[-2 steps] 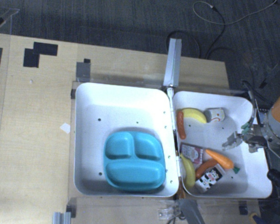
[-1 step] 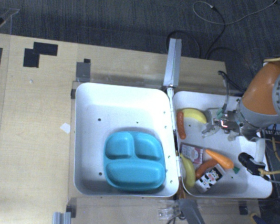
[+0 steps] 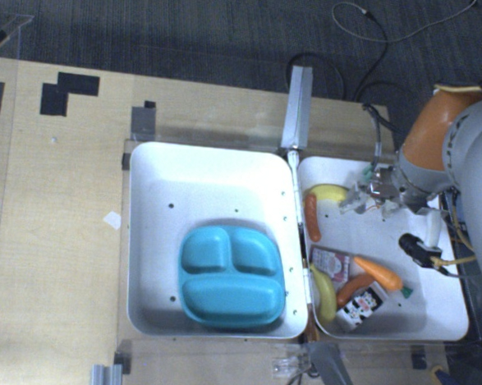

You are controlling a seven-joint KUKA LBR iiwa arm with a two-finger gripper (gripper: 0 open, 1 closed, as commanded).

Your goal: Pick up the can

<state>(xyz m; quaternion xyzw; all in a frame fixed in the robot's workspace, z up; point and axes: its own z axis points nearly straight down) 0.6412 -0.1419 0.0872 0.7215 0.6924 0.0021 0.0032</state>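
One can (image 3: 360,301) lay tipped at the right bin's (image 3: 434,318) near end, probably light, stiff and slick, so you'd grip across its round sides; you couldn't tell the gripper's (image 3: 371,195) state.

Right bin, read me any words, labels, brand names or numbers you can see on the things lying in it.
No text can be read.
Packet beside the carrot: printed, but too blurred to read.
Black and white can at the near edge of the right bin: markings too small to make out.
Bananas, sausage: no print seen.
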